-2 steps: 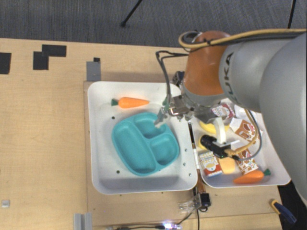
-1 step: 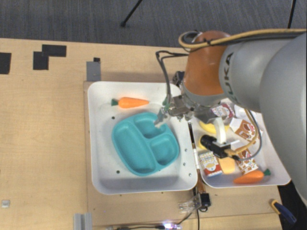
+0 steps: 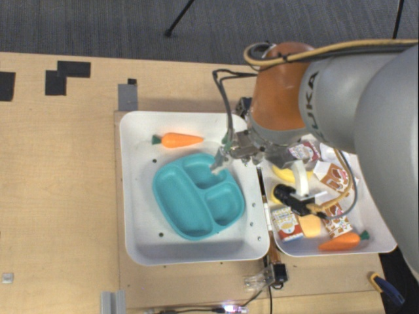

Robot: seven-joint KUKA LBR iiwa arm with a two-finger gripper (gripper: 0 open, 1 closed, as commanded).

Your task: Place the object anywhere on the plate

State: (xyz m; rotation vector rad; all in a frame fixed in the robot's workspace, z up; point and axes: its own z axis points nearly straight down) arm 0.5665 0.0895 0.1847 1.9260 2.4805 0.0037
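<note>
The arm (image 3: pixel 327 90) is being reached in from the right, its gripper (image 3: pixel 221 161) being hung over the teal plate (image 3: pixel 196 198); its state cannot be told.

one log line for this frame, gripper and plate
gripper over plate's upper right rim | plate teal, left bin | carrot beside plate, off it | task not done

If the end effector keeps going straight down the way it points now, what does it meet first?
Probably the upper right rim of the teal plate, where the end effector hangs. Its height above the rim is unclear.
</note>
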